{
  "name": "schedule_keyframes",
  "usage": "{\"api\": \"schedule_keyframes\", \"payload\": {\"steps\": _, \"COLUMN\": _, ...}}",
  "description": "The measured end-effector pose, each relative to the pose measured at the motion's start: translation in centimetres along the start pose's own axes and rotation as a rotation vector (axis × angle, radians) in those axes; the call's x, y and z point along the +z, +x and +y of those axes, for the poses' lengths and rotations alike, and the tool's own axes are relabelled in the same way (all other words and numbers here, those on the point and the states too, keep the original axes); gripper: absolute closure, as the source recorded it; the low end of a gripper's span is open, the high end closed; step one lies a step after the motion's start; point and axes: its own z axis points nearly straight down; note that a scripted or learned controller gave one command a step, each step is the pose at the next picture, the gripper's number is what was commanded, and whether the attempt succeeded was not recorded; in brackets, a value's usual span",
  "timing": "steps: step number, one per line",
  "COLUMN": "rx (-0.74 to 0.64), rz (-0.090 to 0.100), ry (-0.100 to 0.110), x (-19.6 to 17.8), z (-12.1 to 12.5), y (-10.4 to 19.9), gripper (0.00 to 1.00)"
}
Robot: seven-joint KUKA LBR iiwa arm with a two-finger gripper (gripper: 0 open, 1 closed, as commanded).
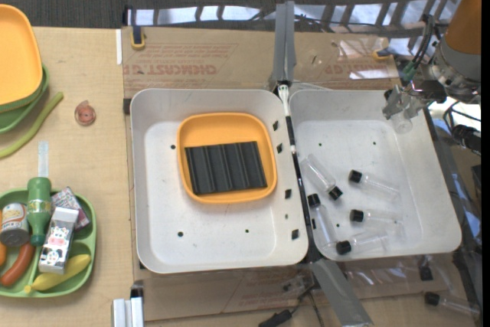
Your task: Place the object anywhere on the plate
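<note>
Hovering over the right bin's (pixel 429 241) far right corner, the claw (pixel 398 105) is too blurred to tell open from closed. Clear, black-capped tubes (pixel 331 184) lie near that bin's middle: light, slick, rolling; grip mid-barrel. The orange plate (pixel 227 128) sits in the left bin (pixel 153 241).

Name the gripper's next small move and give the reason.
Probably lower the gripper toward the clear tubes with black caps lying in the right bin; it sits at that bin's far right corner, while the orange plate waits in the left bin.
</note>
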Motion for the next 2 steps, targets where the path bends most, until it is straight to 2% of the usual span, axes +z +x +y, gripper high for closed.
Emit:
{"api": "schedule_keyframes", "payload": {"steps": 1, "rx": -0.135, "rz": -0.001, "ry": -0.001, "x": 0.2, "z": 3.3, "y": 1.9, "gripper": 1.0}}
{"api": "schedule_keyframes", "payload": {"steps": 2, "rx": -0.385, "rz": -0.002, "ry": -0.004, "x": -3.4, "z": 3.3, "y": -2.5, "gripper": 1.0}}
